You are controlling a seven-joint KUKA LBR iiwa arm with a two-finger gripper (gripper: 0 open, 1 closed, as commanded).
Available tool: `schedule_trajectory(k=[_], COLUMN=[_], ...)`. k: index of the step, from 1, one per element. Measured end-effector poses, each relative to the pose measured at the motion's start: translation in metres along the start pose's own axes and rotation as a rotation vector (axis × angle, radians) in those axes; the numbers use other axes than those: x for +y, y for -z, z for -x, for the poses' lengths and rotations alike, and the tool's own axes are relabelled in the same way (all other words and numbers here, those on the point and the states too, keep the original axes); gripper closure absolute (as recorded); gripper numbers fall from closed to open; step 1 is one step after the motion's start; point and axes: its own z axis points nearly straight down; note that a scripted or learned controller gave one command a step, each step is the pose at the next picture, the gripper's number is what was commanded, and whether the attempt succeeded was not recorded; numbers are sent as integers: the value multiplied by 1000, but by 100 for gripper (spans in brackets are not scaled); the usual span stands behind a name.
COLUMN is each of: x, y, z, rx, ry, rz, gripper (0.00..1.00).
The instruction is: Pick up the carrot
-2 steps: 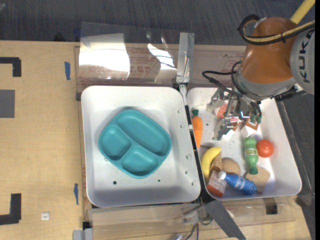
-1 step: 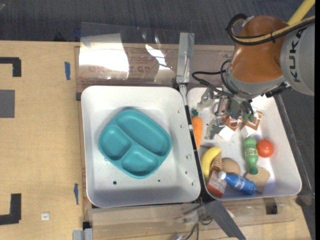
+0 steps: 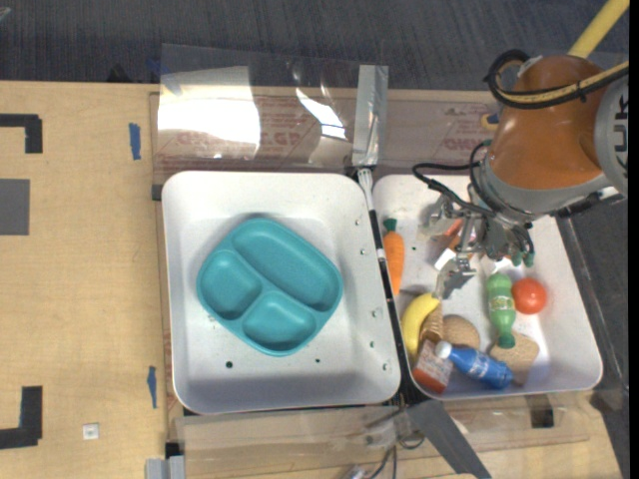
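Note:
The carrot [image 3: 393,255], orange with a green top, lies lengthwise against the left wall of the right bin [image 3: 579,362]. My gripper [image 3: 451,242] hangs over the middle of that bin, to the right of the carrot and apart from it. It is open, and I see nothing held between its fingers [image 3: 448,261]. The grey arm with its orange band [image 3: 544,133] reaches in from the upper right and hides the bin's back right corner.
Near the front of the right bin lie a banana [image 3: 419,317], a green bottle [image 3: 499,302], a red tomato [image 3: 531,295], a blue bottle [image 3: 477,364] and a brown lump [image 3: 459,329]. The left bin [image 3: 190,208] holds a teal divided plate [image 3: 270,282].

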Motion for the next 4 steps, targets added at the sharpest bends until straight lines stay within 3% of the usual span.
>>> schedule_trajectory(k=[1,2,3,4], x=[17,44,-13,-38], y=[-1,0,0,-96], z=[15,50,25,53], rx=[-4,-5,0,-11], ry=[-143,-33,-126,-226], rz=[1,1,-1,0], gripper=[0,0,0,0])
